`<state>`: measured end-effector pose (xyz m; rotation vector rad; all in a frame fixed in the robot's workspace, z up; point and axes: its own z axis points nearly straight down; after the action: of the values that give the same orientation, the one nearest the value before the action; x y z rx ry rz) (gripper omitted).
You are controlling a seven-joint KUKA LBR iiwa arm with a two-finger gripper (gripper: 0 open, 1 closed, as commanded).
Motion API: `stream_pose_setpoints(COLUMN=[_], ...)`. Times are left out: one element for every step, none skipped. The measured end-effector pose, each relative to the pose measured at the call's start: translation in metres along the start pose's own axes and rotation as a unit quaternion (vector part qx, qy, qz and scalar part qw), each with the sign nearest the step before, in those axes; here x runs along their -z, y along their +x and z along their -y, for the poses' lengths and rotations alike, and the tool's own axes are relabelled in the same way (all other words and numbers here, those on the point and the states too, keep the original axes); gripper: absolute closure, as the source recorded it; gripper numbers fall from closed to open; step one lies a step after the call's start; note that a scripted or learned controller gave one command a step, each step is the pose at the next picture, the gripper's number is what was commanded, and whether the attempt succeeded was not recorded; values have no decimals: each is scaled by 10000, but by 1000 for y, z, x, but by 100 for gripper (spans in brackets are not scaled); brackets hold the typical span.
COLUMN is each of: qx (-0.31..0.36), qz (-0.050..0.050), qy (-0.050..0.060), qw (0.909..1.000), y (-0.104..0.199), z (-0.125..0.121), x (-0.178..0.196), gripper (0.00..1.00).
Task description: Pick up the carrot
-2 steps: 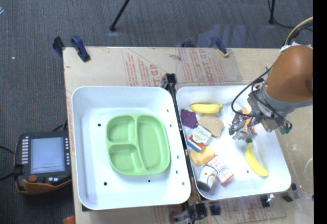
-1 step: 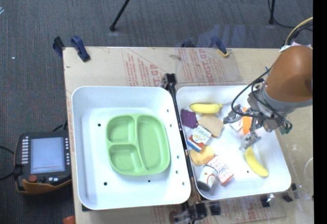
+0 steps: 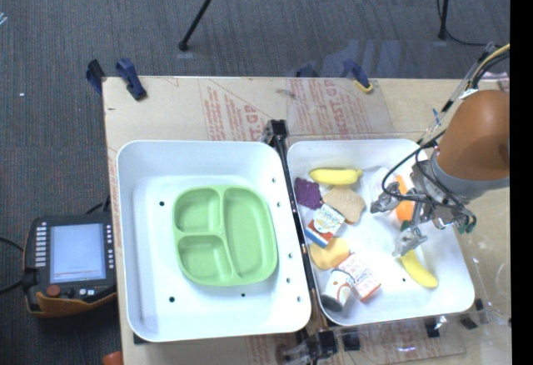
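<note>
The carrot (image 3: pixel 404 207) is a small orange piece in the right part of the right bin (image 3: pixel 379 151). Most of it is hidden by the gripper (image 3: pixel 406 222), which hangs straight over it under the orange wrist band. Whether the gripper touches the carrot cannot be told from this angle.
The right bin also holds a banana (image 3: pixel 336 177) at the back, a second banana (image 3: pixel 419 269) just in front of the gripper, a bread slice (image 3: pixel 346 203), a purple piece (image 3: pixel 306 192), a cheese wedge (image 3: pixel 328 255), a carton (image 3: pixel 361 277) and a can (image 3: pixel 337 293). The left bin (image 3: pixel 141 188) holds a green divided plate (image 3: pixel 225 235).
</note>
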<state>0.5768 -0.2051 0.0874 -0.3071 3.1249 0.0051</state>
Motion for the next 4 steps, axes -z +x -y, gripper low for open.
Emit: stream_pose_setpoints(qx=[18,1931,1918,1897], qz=[24,13,43,71], qy=[-6,0,-5,-12], qw=[10000,9812,9814,9818], y=[-3,-9,-11,-13], z=[-2,6,4,3], x=[11,0,11,21], gripper=[100,100,100,100])
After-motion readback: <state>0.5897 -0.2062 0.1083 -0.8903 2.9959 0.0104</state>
